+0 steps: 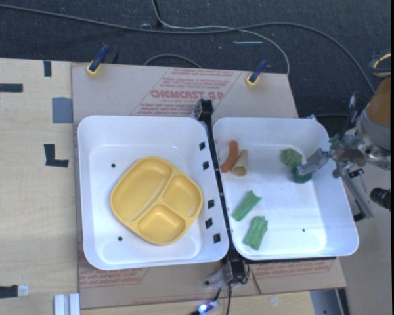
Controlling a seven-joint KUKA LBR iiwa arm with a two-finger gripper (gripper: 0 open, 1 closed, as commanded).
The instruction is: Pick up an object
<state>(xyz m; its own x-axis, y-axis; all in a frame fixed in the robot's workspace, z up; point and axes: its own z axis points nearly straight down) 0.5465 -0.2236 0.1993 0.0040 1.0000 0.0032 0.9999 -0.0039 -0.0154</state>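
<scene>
Red print on the cardboard sheet [184, 87] — seemingly "CHEMCAST GP" — smaller lines unreadable

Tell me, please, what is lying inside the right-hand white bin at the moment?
The right bin holds an orange carrot-like piece, a tan piece, two green pieces and a green broccoli-like item. The tool covers that item's right side.

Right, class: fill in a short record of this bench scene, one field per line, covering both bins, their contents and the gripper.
left bin: yellow divided plate
right bin: orange carrot, tan piece, two green pieces, green broccoli
gripper: at the right bin's far right, touching or just over the broccoli
grasp: cannot tell
arm: enters from the right
</scene>
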